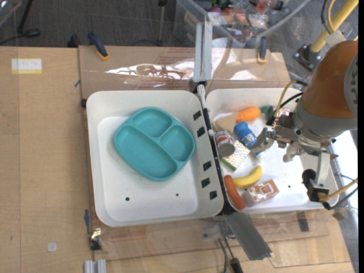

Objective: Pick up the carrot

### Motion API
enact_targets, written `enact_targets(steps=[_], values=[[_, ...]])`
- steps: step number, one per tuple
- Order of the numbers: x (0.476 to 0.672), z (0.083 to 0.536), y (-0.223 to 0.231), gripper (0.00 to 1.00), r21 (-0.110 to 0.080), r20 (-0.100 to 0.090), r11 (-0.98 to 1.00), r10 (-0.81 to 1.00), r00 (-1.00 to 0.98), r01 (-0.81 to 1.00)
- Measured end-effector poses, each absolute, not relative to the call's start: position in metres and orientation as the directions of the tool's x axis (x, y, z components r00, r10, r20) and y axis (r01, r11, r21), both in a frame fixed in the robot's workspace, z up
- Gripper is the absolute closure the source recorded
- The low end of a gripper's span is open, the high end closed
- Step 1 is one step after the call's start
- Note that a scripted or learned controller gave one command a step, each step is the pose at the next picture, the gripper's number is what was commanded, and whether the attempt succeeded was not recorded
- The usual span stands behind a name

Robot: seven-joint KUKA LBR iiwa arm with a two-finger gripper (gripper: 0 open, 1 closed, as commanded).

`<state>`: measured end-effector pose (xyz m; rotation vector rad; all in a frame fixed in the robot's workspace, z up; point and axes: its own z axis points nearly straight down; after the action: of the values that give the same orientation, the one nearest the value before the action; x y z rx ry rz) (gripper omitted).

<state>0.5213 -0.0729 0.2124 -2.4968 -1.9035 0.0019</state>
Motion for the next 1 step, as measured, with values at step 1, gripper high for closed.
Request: enact_targets(steps=[1], values=[[0.4786,0.1841,-0.0399,0.00,-0.003,0.000,-0.266,0.964,0.266,0.964]])
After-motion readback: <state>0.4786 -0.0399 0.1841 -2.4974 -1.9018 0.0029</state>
